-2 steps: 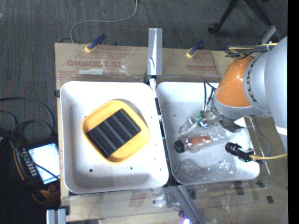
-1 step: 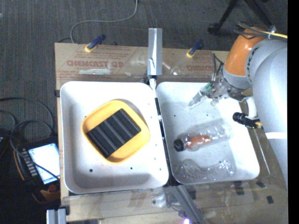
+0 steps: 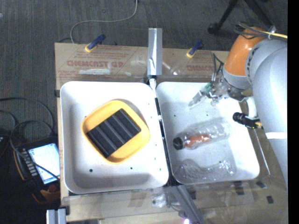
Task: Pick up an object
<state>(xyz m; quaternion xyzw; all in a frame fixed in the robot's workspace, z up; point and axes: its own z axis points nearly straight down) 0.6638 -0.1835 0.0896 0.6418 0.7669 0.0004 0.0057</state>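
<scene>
Two shallow white bins are sitting side by side on the desk. The left white bin (image 3: 70, 125) is holding a yellow rounded-square plastic tray with a black ribbed insert (image 3: 116, 130), lying flat near the bin's middle and turned at an angle.

The right white bin (image 3: 243, 167) is carrying a clear plastic bottle with a black cap and reddish contents (image 3: 201, 136), lying on its side near the middle, cap pointing toward the left bin. Nearer the front wall, a crumpled clear plastic item (image 3: 205, 168) is lying apart from the bottle; its exact form is hard to make out.

The grey arm with the orange band (image 3: 243, 55) is reaching in from the right. Its gripper (image 3: 200, 97) is hanging over the far part of the right bin, well apart from the bottle, the jaws slightly apart with nothing between them.
</scene>
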